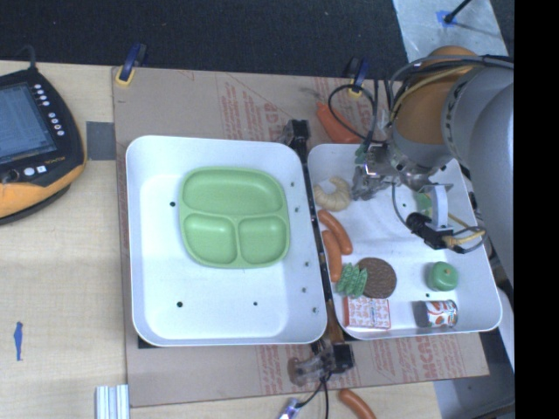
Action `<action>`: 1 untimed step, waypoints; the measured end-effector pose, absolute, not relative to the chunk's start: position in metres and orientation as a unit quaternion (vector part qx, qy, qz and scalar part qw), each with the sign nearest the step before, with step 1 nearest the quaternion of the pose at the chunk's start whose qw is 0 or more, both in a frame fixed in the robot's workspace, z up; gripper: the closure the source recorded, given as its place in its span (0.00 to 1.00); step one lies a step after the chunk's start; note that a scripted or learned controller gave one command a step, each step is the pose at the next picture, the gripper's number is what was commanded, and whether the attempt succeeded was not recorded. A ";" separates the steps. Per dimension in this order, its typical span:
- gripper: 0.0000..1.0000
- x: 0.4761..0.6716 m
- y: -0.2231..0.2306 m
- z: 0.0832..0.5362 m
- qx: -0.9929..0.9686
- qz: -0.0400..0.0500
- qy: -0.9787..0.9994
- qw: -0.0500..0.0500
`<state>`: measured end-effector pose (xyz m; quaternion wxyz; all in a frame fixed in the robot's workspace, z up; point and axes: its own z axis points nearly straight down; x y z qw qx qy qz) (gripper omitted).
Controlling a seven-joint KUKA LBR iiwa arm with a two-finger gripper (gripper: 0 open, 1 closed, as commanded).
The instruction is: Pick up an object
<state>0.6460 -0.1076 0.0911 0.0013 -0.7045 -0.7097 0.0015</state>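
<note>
Bench: (pixel 70 321) pale wood, cardboard mat under 2 bins.
Left bin: (pixel 218 321) holds green tray (pixel 234 216), 3 compartments.
Right bin: (pixel 476 321) crowded w/ toy food, little room betw. items.
Gripper: (pixel 369 182) low at right bin's upper-left; opening can't tell, no item seen held.
Nearest pick: beige piece (pixel 333 195), just beside gripper; prob. light, stiff, smooth plastic, so grasp across narrow middle.
</note>
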 end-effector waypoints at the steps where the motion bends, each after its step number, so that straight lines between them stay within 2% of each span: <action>1: 0.00 0.601 -0.211 0.173 -0.706 0.001 -0.708 0.000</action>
